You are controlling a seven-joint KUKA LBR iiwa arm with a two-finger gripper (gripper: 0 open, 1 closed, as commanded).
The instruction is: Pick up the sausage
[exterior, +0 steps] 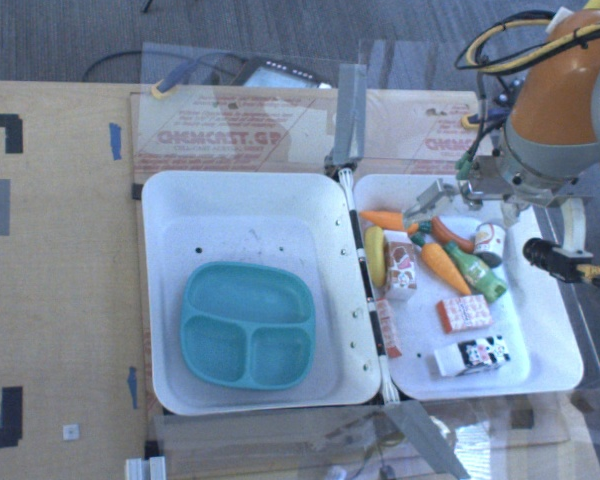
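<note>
The sausage (449, 234), a short reddish-brown link, lies slanted in the upper middle of the right bin (550, 368). It sits between an orange carrot (385, 220) and a small can (488, 238). My gripper (470, 194) hangs over the bin's back edge, just above and behind the sausage, under the arm's orange band. Nothing shows between its parts, and the sausage rests on the bin floor.
Crowded round the sausage are a second carrot (445, 266), a green bottle (477, 273), a banana (375, 254) and a small carton (401, 270). Nearer the front lie an orange box (465, 313) and a black-and-white carton (470, 355). The left bin (170, 208) holds a teal divided plate (247, 325).
</note>
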